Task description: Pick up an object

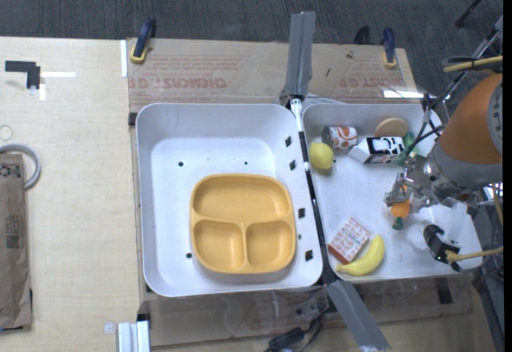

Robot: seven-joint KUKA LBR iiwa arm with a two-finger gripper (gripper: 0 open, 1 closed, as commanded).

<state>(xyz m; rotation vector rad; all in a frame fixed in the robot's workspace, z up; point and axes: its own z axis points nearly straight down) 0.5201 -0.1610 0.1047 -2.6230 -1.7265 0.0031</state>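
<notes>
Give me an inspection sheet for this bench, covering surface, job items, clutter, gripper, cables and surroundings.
Surface: two white bins; left bin, right bin.
Job's things: in the right bin, lemon, banana, small red-and-white box, can, black-and-white carton, small orange object.
Clutter: yellow divided plate in the left bin.
Gripper: gripper low over the small orange object; grasp unclear.
Cables: thin lines near the arm.
Surroundings: cardboard sheet, blue clamps, brown paper bag.

The arm (472,130) (orange band showing) reaches in from the right, end effector (404,197) lowered.
</notes>
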